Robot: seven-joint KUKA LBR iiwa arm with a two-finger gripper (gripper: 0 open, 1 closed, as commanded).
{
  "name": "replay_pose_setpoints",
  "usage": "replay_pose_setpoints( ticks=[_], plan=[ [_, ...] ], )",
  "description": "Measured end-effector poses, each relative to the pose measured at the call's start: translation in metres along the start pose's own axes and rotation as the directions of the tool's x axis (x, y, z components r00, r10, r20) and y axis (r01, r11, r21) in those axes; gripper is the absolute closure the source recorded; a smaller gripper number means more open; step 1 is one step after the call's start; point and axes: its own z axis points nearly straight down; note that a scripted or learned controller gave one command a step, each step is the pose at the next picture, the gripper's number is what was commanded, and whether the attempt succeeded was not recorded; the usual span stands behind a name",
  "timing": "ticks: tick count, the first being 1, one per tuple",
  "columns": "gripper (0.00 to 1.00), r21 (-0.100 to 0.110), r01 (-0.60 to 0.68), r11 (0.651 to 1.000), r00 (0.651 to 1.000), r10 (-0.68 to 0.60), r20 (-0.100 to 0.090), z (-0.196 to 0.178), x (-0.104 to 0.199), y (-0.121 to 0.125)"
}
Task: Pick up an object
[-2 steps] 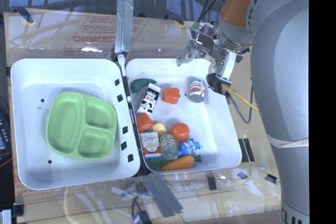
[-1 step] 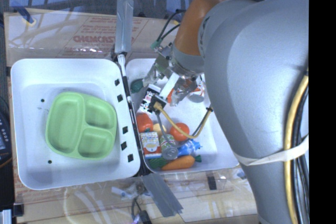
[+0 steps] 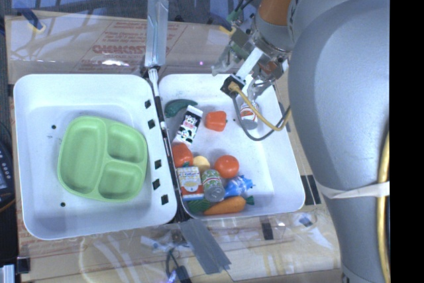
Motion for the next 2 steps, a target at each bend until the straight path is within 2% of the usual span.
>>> replay_pose_setpoints(
  ticks=[1, 2],
  plan=[
    [0.00, 0.006, -0.043, 0.999, 0.999, 0.043, 0.005, 0.071, 0.043, -0.064],
    [0.00, 0.006, 0.026, 1.000, 1.000, -0.026, 0.004, 0.062, 0.061, -0.090]
  ],
)
